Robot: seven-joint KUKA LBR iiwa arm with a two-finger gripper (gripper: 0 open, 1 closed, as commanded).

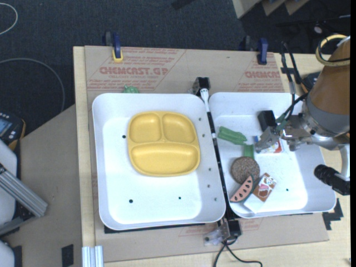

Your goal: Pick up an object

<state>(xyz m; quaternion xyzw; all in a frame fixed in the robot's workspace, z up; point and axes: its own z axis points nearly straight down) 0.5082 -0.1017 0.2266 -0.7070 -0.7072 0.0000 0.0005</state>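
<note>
Bench [167, 65] of brown board (two blue clamps at its far edge) stands on dark carpet [83, 15]; gripper [271, 139] state: cannot tell.

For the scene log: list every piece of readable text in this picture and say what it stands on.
"CHEMCAST GP", red print on the brown board behind the left bin.
"CHEMCAST", partly readable, on the same board behind the right bin.
The smaller red lines around both are too blurred to read.
The small packet: print unreadable.
</note>
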